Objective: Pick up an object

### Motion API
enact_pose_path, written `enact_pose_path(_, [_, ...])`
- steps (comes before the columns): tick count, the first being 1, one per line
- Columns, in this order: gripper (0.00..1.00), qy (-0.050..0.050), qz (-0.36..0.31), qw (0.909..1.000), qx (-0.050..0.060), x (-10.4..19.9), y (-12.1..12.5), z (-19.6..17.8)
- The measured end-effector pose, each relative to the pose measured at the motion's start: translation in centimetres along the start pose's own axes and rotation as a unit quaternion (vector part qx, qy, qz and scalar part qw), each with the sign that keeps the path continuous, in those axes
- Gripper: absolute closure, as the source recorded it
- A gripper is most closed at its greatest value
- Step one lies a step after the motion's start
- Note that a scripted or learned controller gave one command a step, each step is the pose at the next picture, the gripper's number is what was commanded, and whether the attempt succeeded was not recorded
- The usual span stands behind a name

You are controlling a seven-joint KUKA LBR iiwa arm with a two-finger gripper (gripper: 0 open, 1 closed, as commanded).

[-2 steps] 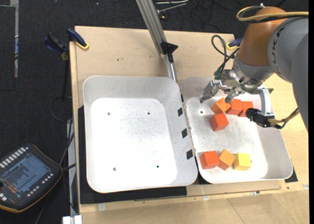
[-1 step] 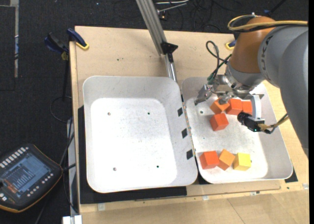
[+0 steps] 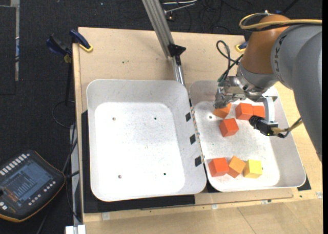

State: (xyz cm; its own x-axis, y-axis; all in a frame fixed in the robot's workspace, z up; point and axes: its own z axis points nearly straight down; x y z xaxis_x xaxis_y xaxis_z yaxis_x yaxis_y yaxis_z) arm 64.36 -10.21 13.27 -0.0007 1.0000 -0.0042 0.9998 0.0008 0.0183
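Note:
The right bin point(image 3: 287, 174) holds several blocks. An orange block point(image 3: 222, 110) lies near the bin's far left, right under my gripper point(image 3: 222, 102), which reaches down onto it from the right. Beside it sit an orange-red block point(image 3: 229, 127) and a larger orange-red block point(image 3: 249, 111). Along the near side lie an orange-red cube point(image 3: 219, 166), an orange cube point(image 3: 237, 166) and a yellow cube point(image 3: 253, 168). The gripper's tips are hidden against the orange block, so its hold on it is unclear.
The left bin point(image 3: 102, 94) stands beside the right one, its raised rim between them. A slanted metal pole point(image 3: 159, 20) crosses above the bench's far side. Clamps point(image 3: 77, 39) sit at the bench's far left corner. A teach pendant point(image 3: 25, 182) lies off the bench at lower left.

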Motion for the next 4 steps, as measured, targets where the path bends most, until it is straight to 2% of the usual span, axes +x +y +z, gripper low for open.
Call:
enact_pose_path(1, [1.00, 0.001, 0.000, 1.0000, 0.006, -0.8, 0.9, -5.2])
enact_pose_path(3, [1.00, 0.001, -0.001, 1.0000, 0.007, -1.0, 0.6, -13.2])
enact_pose_path(4, [1.00, 0.003, -0.003, 0.9999, 0.009, 4.7, 0.1, -11.7])
